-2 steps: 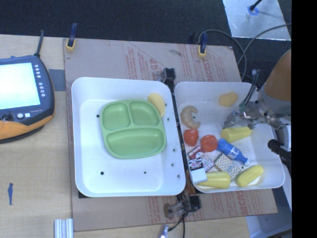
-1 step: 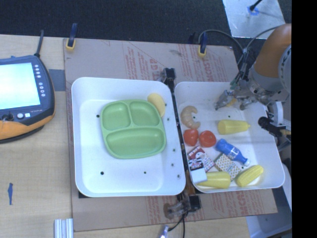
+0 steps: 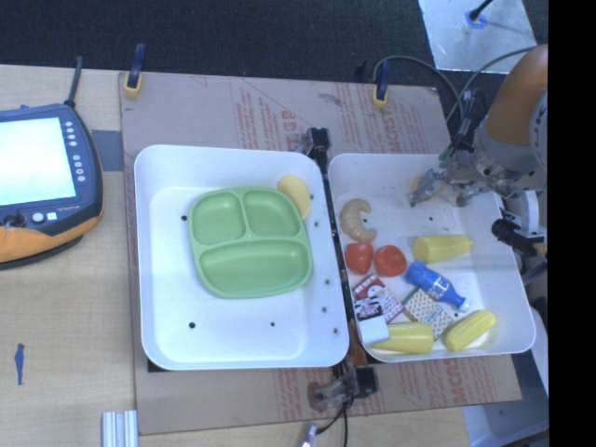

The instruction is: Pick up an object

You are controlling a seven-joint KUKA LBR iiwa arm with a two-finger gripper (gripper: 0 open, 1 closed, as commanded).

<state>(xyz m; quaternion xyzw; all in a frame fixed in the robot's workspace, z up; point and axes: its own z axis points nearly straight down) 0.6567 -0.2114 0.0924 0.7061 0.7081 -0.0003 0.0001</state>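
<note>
The gripper (image 3: 438,182) is being held at twelve o'clock in the right bin (image 3: 521,298), fingers spread, nothing between them. The approach is being judged as under way. The yellow cylinder (image 3: 442,247), at six o'clock from it, is being judged nearest; descent and closing are being called for.

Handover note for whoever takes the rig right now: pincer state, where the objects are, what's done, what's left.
Pincer: open, holding nothing, low over the upper part of the right bin, clear of the objects.
Right bin objects: croissant, two tomatoes, yellow cylinder, blue bottle, two small cartons, corn cob, yellow piece at the near edge.
Left bin: green divided plate, with a banana by its upper right corner.
Done: nothing picked yet.
Left: close on one object and lift it. The croissant or the yellow cylinder look nearest.
</note>
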